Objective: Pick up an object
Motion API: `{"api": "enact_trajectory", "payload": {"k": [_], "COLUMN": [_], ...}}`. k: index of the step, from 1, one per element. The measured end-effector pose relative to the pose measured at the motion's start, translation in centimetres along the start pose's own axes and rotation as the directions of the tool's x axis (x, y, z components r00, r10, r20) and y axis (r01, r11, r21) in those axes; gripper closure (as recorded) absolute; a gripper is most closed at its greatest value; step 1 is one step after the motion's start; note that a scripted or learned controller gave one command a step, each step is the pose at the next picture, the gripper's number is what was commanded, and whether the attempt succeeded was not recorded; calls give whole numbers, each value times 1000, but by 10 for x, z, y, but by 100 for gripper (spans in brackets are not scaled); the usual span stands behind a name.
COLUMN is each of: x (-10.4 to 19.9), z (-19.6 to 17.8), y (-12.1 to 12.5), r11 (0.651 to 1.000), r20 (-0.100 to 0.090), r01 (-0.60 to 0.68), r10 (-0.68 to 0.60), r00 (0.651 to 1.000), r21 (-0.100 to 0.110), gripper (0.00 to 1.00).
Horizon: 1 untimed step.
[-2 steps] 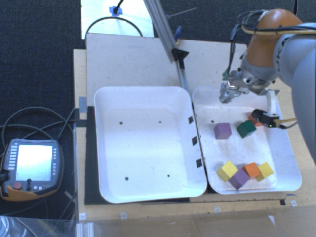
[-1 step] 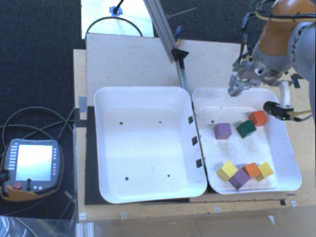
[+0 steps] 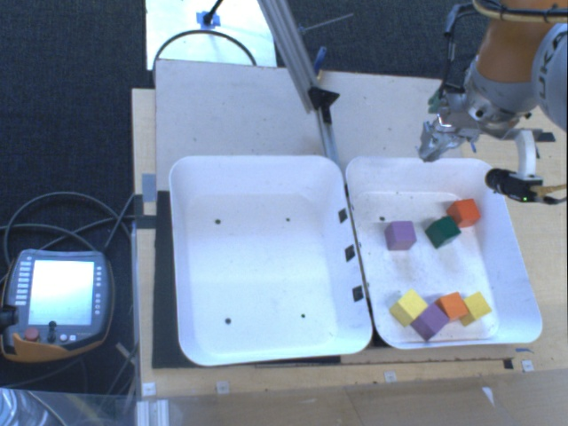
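From my remote seat I see the bench [image 3: 240,105] spanning most of the view, a pale board with a slanted metal pole [image 3: 293,38] rising across its far side. On it sit the two white bins side by side: the left bin [image 3: 191,238] shows a bare floor, and the right bin [image 3: 510,264] carries all the blocks. The arm [image 3: 524,34] comes in at the upper right, its orange band above a grey wrist, and the gripper [image 3: 433,147] hangs over the far rim of the right bin, apart from every block; I cannot tell from here how its tips are set, and I see nothing between them. Off the bench at the lower left lies the control pendant [image 3: 55,304] with its lit screen and looping cable. Inside the right bin, toward the far half, a purple cube [image 3: 400,235] sits alone, with a green cube [image 3: 442,232] near it and an orange cube [image 3: 463,212] just beside the green one. Along the near side lie a yellow cube [image 3: 410,308], a second purple cube [image 3: 429,321] touching it, a second orange cube [image 3: 453,305] and a small yellow cube [image 3: 477,306], packed in a row.
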State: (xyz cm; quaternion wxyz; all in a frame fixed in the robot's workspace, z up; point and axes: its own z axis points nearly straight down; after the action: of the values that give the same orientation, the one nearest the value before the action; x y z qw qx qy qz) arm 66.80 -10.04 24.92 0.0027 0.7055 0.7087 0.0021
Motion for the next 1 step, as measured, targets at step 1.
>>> {"api": "enact_trajectory", "payload": {"k": [1], "x": [49], "z": [13], "y": [-23], "r11": [1000], "r20": [-3], "r01": [5], "r10": [-5], "r00": [1000], "r21": [7], "gripper": [100]}}
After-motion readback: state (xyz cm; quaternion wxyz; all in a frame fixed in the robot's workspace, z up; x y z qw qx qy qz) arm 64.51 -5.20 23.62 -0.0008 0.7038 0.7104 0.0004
